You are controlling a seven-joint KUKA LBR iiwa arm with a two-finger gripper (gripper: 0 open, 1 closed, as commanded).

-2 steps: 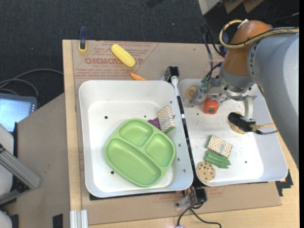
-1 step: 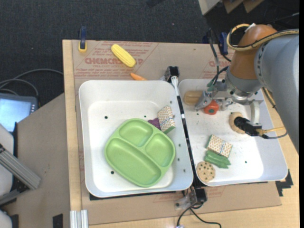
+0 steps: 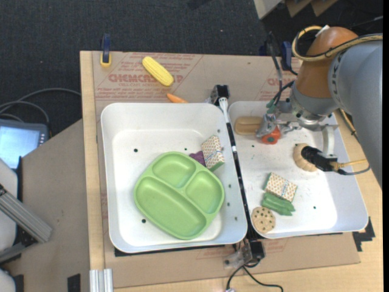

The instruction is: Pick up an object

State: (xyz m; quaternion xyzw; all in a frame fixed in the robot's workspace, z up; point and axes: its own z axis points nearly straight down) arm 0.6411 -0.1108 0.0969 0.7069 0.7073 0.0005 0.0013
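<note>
Low over the right bin (image 3: 340, 224), the end effector (image 3: 269, 129) sits at the bin's upper left, just beside a tan bread piece (image 3: 247, 125) and touching a small orange object (image 3: 270, 137); its grip state is unclear. Nearby lie a patterned packet (image 3: 281, 187), green beans (image 3: 278, 204) and a cookie (image 3: 262, 219).

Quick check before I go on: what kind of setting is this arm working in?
Most likely a robotics lab test bench, not a kitchen. Two white bins sit on a cardboard sheet, they hold toy food like a cookie and a green divided plate, and loose cables trail across dark carpet.
</note>
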